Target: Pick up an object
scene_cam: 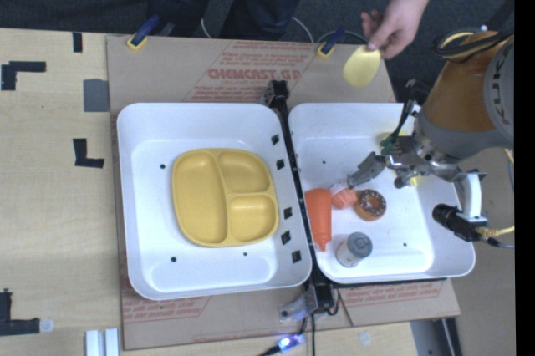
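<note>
My gripper (361,176) hovers low in the right white bin (418,262), fingers spread and holding nothing. Just beside it lie an orange plastic carrot (318,216) and a brown frosted toy doughnut (369,204). Nothing is picked up yet; closing and lifting remain.

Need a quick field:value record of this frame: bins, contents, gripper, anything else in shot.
left bin: yellow divided tray, lying flat near the middle
right bin: orange carrot toy, brown donut, grey round piece
gripper: low over the right bin, just above the carrot toy and the donut; nothing seen between its fingers
person's hand: above the right bin's far edge, holding a pale yellow object
task status: nothing picked up yet
</note>
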`<state>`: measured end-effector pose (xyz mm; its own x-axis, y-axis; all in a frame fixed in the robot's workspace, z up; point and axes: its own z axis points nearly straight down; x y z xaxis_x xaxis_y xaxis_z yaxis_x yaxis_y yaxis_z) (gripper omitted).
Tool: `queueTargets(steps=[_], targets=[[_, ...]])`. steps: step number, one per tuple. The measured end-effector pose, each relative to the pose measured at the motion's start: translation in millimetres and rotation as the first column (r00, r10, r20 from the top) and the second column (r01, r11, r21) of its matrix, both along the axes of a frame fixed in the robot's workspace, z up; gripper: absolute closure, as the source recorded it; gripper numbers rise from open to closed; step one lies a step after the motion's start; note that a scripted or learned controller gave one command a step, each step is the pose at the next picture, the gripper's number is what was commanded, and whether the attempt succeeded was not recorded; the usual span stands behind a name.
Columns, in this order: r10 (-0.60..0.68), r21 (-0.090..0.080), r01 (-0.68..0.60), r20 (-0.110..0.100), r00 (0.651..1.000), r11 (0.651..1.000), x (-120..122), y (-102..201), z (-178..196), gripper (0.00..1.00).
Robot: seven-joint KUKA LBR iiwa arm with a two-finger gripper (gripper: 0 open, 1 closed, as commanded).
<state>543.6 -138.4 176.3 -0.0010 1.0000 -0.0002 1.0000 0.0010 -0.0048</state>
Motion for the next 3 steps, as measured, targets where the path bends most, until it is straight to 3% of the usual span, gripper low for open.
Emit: queueTargets(steps=[1, 2, 3], targets=[[-0.001, 0.000, 0.001, 0.000, 1.000, 1.000, -4, 0, -64, 0.00], [-0.003, -0.009, 0.003, 0.017, 1.000, 1.000, -1, -4, -86, 0.00], [-0.004, -0.017, 0.004, 0.032, 0.999, 1.000, 3, -7, -70, 1.00]])
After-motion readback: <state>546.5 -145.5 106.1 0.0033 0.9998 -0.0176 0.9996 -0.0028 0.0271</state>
